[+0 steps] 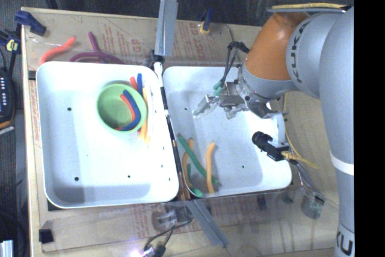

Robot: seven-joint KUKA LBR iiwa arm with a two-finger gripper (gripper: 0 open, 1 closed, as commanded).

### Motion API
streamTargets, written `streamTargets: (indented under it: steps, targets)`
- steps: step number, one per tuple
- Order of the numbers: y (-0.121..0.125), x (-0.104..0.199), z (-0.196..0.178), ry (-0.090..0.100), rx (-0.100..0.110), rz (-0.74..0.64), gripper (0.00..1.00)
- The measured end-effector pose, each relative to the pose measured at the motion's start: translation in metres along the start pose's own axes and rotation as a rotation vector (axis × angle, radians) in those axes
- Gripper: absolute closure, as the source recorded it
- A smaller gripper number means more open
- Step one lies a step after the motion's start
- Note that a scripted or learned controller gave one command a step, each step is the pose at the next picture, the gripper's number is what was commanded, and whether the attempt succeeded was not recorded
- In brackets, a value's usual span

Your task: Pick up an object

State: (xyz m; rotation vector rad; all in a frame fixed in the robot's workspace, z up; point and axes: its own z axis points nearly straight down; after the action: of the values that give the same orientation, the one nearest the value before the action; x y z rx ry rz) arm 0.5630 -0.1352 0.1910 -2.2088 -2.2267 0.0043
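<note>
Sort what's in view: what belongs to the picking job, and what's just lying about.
Job: gripper over the right bin; yellow and green flexible sticks in it.

Lying about: green bowl with coloured sticks in the left bin; orange stick and purple tube on the bench.

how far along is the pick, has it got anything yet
Nothing looks picked yet. The gripper sits over the upper part of the right bin, with no object seen between its fingers. The orange strip and green strip lie at that bin's lower left, apart from it. Left to do: reach one, grasp it and lift.
</note>
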Motion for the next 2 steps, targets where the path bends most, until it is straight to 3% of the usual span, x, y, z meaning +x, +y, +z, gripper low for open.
streamTargets:
  steps: [1, 2]
  targets:
    - [-0.033, -0.01, 0.097, -0.004, -0.012, -0.147, 0.0]
    - [-0.033, -0.01, 0.087, -0.006, -0.011, -0.154, 1.0]
